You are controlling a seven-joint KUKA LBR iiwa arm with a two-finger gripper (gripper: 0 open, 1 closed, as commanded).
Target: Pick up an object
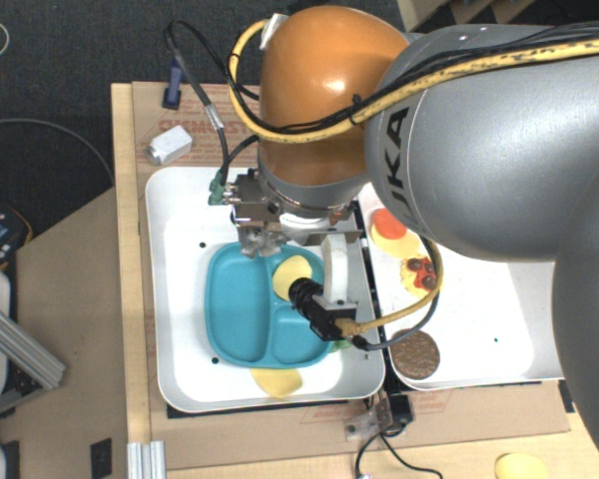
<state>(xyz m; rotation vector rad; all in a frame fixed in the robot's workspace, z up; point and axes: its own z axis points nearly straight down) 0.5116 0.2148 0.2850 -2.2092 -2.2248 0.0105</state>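
Two white bins [170,297] sit on a wooden bench. Over the left one hangs the gripper [280,252], its grip hidden from view. Just below it lies one blue tray [245,312], with two yellow pieces touching it [292,272]. Right: one orange piece [389,230] and one brown disc [416,355].

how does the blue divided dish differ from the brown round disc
The blue divided dish is large, squarish and lies in the left white bin; the brown round disc is far smaller, circular and sits at the right white bin's front corner. Both lie flat.
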